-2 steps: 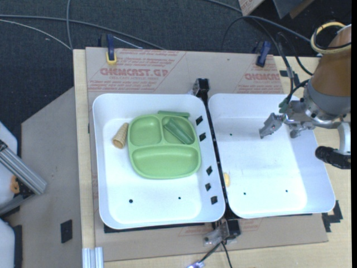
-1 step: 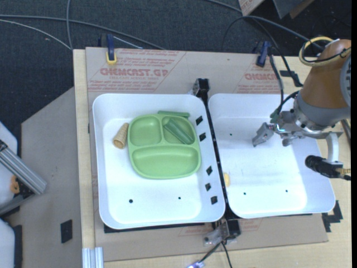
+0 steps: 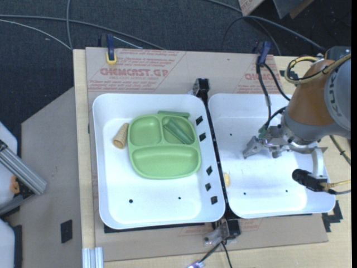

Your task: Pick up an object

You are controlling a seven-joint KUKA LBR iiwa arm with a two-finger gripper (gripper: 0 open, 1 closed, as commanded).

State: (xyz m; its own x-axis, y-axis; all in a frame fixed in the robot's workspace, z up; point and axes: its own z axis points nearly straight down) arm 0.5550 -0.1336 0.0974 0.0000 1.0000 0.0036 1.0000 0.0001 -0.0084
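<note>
A green divided plate (image 3: 163, 148) lies in the left bin (image 3: 156, 208). In its upper right compartment rests a dark green stick-like piece (image 3: 178, 130). A tan cone (image 3: 120, 135) lies just left of the plate. A small yellow object (image 3: 226, 178) sits at the left edge of the right bin (image 3: 268, 202), by the divider. My gripper (image 3: 254, 144) hangs over the middle of the right bin, pointing left, open, with nothing between its fingers. It is well apart from the yellow object and from the plate.
The grey arm with its orange band (image 3: 312, 102) reaches in over the right bin's far right side. A black divider with clips (image 3: 207, 149) runs between the bins. Cables (image 3: 268, 88) trail over the right bin's back edge.
</note>
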